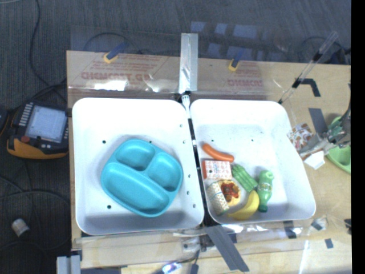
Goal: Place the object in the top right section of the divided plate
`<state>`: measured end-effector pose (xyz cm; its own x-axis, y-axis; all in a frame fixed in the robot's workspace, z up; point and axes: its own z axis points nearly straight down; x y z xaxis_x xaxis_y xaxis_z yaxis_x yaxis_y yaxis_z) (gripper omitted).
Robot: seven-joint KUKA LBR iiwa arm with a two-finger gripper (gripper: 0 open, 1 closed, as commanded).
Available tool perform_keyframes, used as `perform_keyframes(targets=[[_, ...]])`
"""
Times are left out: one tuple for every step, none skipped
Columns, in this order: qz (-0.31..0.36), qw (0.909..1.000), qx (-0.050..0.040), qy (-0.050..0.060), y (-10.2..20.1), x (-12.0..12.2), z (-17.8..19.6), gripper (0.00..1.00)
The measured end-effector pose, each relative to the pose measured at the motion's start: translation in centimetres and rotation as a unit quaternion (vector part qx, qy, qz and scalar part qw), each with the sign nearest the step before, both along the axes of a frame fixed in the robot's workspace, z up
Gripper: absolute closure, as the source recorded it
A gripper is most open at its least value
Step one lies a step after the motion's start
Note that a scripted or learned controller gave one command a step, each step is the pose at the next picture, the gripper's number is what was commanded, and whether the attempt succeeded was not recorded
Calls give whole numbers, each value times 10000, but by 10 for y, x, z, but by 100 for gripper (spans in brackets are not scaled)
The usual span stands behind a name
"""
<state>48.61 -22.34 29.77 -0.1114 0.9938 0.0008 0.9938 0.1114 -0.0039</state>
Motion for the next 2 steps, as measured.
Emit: perform_keyframes(targets=[[1982, 9802, 11, -12, 0, -2, -90, 100], [2273, 9738, 2, -26, 1, -1, 79, 100]])
